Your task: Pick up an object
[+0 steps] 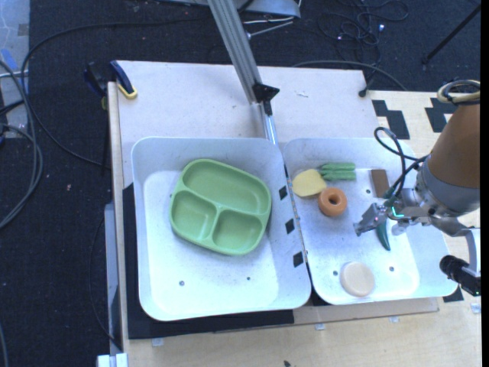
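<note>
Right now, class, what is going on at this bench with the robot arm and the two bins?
A grey robot arm reaches in from the right, its gripper low over the right bin. Nothing is visibly between its fingers. In that bin lie an orange ring, a yellow piece, a green bean-like piece and a pale round disc, all apart from the gripper. The left bin holds a green divided plate.

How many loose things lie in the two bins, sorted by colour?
Green: 2, the divided plate in the left bin and the bean-like piece in the right bin
Yellow: 1, the yellow piece
Orange: 1, the orange ring
Cream: 1, the round disc
Total: 5
</note>
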